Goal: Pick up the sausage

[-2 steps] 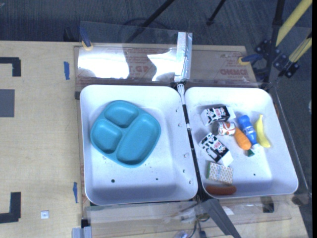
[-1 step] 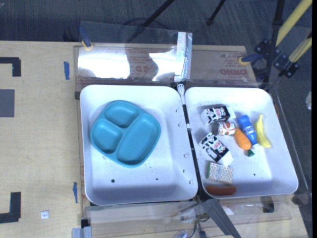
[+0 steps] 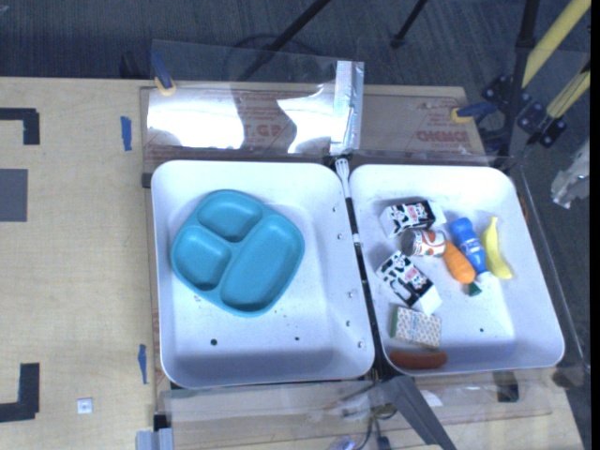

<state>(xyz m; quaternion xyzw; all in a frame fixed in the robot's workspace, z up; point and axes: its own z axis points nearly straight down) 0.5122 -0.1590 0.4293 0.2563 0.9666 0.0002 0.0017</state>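
Frankly, the claw's state cannot be told here. The sausage, apparently a reddish-brown link, lies at the near rim of the right bin, just below a small patterned packet. A blue divided plate sits in the left bin.

Pale wooden bench top across the left and middle, marked with black tape corners, a grey square and short strips of blue tape. At the far side of the bench, a clear plastic sheet catching bright white glare, laid over brown printed cardboard. Beyond it, dark grey carpeted floor. On that floor, thin black stand legs splayed at the top, and a slanted yellow bar near the upper right corner. Even overhead light, soft shadows.
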